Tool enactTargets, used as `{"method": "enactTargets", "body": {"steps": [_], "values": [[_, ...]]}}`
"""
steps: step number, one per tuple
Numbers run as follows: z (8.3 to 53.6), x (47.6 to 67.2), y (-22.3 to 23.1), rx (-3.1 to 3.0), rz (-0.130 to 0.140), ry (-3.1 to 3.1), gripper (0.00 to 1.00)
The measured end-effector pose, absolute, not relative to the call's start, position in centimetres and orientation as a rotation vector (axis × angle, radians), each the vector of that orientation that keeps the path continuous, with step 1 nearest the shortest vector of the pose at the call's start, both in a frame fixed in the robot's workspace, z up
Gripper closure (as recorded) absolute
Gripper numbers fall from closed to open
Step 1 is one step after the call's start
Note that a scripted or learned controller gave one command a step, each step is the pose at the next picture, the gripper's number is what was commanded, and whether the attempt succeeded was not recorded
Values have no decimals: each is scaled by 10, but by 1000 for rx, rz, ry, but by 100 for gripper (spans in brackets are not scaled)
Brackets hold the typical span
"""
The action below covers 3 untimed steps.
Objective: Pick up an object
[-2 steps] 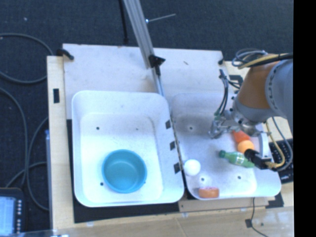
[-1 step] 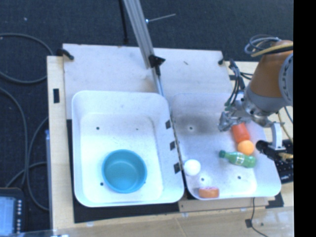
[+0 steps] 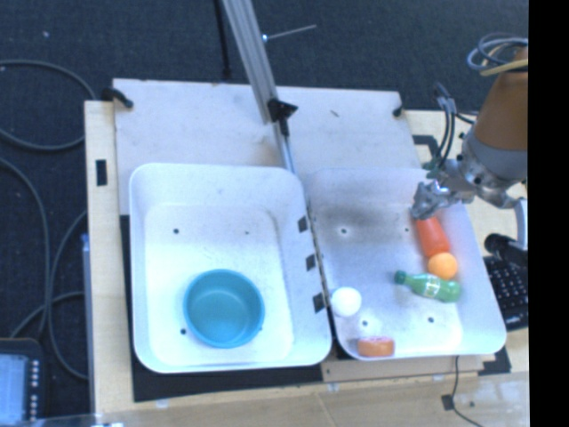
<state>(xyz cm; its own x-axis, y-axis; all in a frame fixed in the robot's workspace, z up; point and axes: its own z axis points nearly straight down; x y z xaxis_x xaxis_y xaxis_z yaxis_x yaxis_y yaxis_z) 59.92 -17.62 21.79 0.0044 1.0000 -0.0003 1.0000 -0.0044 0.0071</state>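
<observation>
Starting on the left side of the worktop (image 3: 222, 114), the left bin (image 3: 151, 238) has a blue bowl (image 3: 224, 307) sitting in its lower half, upright, well away from everything else. A metal rail (image 3: 253, 52) runs down from the top and ends about where the two bins meet.

Moving over to the right bin (image 3: 356, 203), there's a white ball (image 3: 346, 302) close to the left wall, down low. Just below it, near the front rim, is a small orange and white thing (image 3: 375, 346), kinda too blurry to say what it is. Further right lies a green bottle (image 3: 430, 286) on its side, with an orange ball (image 3: 442, 265) touching or almost touching it from above. Right above that ball is a red-orange carrot-shaped piece (image 3: 432, 234), lying roughly lengthwise up and down the bin.

That carrot piece is the closest thing to the claw (image 3: 428, 201), whose tip sits right at the upper end of it, maybe touching. Can't tell if the claw is gripping or released, it's just a grey blob at this angle. The arm (image 3: 498, 140) comes in from the right edge.
</observation>
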Motion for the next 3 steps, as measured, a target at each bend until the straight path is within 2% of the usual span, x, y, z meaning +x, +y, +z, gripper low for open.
{"method": "enactTargets", "body": {"steps": [1, 2, 3], "values": [[241, 600, -177, 2216, 6, 2222, 100], [242, 613, -119, 2210, 5, 2230, 100], [240, 605, -70, 2214, 1, 2233, 100]]}}
